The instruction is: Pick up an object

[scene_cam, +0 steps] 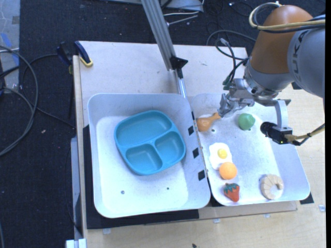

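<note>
Right, the grey arm with its orange band reaches in from the right and hangs low over the far end of the right bin, the gripper down near that bin's far left corner. Whether the fingers are spread or closed, I cannot tell from up here; the wrist hardware covers them. Just at the tip, close beside the gripper, lies an orange drumstick-shaped toy, its narrow end pointing toward the gripper, and whether it is touched I cannot say. A little to the right sits a green ball-like toy, on the bin floor and apart from the gripper. Further toward the near edge we have a fried-egg toy, with an orange round toy right below it, then a strawberry toy at the near left corner and a pale croissant-like toy over at the near right. Across in the left bin rests a blue divided plate, three compartments, lying flat. Both bins sit side by side on the pale worktop.
</note>
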Robot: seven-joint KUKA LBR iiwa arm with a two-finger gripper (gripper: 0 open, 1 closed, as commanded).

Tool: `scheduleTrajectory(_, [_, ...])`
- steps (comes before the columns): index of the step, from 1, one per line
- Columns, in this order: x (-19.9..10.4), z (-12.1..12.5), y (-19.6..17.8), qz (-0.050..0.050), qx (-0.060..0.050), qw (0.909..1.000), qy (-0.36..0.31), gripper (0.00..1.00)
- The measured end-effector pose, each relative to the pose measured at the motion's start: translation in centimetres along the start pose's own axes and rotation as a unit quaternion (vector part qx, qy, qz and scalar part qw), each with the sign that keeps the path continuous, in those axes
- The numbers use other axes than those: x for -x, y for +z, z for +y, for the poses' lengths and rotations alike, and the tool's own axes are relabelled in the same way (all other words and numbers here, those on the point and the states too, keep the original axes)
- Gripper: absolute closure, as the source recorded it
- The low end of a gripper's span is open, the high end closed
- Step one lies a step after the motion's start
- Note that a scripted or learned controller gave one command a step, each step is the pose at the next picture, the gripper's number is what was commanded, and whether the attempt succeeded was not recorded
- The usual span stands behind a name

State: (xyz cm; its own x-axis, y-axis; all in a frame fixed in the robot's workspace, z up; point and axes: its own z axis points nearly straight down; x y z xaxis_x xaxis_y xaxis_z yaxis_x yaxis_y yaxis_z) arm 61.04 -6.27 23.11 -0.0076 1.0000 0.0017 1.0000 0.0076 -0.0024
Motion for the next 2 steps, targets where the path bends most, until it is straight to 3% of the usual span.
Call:
scheduleTrajectory(1, [-5.8, 0.0, -0.4, 0.0, 0.001, 1.0, 0.0, 1.0])
scheduleTrajectory(2, [-10.3, -1.5, 0.3, -0.001, 0.0, 1.0, 0.0, 1.0])
